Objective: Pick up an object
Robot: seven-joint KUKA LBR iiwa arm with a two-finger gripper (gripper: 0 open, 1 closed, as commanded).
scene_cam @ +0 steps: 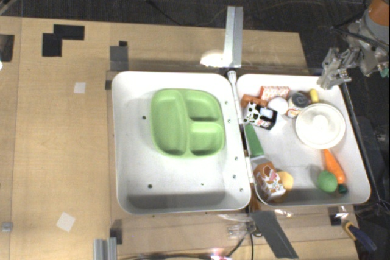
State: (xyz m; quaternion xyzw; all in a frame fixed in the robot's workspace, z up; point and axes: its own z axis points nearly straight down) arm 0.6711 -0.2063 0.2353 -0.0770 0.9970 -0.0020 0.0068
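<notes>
While the arm [375, 15] hangs at the frame's upper right, its gripper [334, 73] sits above the right bin's [359, 149] top corner, fingers slightly apart and empty, with a bowl [320, 125], carrot [333, 165] and other items inside, and a green tray [186, 122] in the left bin [131, 149] on the wooden bench [55, 143].

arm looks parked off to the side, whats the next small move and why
Probably swing the gripper inward over the right white bin. It sits at that bin's upper right corner, outside the rim, holding nothing, and the round white bowl lies closest.
</notes>
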